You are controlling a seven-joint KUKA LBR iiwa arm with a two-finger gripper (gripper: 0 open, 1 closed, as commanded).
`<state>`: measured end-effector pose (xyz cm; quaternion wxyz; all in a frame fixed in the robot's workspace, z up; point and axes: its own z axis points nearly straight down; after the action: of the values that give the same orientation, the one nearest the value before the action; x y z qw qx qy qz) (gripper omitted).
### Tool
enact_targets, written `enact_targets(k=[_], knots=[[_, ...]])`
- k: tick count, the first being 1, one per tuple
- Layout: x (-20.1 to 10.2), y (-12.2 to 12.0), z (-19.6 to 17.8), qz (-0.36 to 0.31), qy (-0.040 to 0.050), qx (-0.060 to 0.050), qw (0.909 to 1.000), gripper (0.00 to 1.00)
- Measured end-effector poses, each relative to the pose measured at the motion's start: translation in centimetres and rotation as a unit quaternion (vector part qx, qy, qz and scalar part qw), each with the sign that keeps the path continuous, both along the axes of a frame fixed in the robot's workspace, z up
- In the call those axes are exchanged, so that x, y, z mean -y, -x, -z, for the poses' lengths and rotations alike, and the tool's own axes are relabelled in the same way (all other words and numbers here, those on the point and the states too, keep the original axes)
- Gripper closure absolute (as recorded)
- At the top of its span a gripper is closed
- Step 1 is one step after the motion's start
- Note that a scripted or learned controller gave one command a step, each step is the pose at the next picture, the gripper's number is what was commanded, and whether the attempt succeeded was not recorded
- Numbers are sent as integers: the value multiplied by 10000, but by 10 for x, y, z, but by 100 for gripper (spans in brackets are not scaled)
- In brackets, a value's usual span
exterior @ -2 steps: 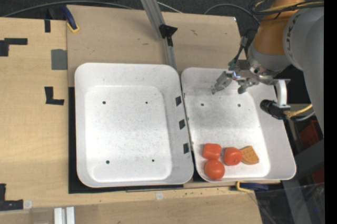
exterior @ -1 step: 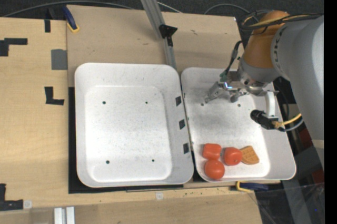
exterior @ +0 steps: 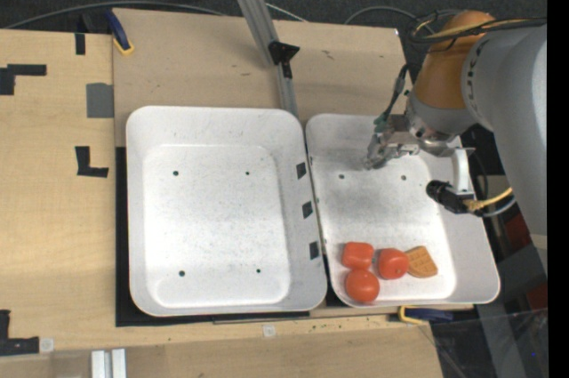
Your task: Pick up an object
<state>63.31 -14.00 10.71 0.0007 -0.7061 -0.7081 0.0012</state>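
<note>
We are seeing the pincer (exterior: 377, 156) hovering in the right bin (exterior: 356, 136), grip unclear, well apart from tomatoes (exterior: 363, 269).

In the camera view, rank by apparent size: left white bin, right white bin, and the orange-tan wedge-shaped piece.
1. Left shallow white plastic bin, largest.
2. Right shallow white plastic bin, narrower.
3. Orange-tan wedge-shaped piece, far smallest.

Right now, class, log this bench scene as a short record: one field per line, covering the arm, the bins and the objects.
gripper: over the right bin's far end, nothing seen between its fingers
right bin: three red objects and one orange piece, clustered at its near end
left bin: white, speckled floor
</note>
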Motion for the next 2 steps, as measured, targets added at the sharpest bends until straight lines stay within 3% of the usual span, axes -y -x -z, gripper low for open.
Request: enact_targets(k=[2], knots=[[-6,7,-97,8,0,29,10000,100]])
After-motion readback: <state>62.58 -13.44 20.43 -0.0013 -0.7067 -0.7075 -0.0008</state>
